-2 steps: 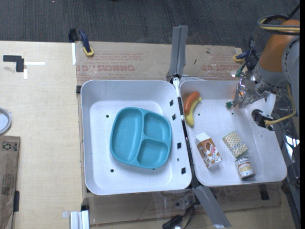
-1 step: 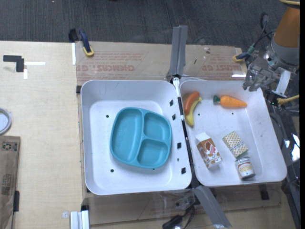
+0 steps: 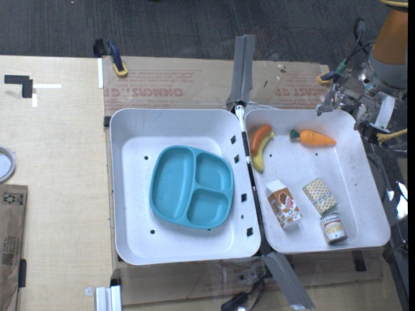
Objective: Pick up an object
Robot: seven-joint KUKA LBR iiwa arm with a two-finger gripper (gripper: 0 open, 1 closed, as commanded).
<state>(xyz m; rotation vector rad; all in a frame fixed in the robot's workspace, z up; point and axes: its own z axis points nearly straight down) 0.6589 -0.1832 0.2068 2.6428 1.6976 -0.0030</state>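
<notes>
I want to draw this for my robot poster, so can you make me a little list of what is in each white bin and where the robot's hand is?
left bin: one blue plate with three sections
right bin: carrot, banana, small carton, patterned box, can
carrot: near the far rim
banana: far left corner
carton, box, can: near the front, lying close together
robot's hand: above the right bin's far right corner, holding nothing that shows
</notes>
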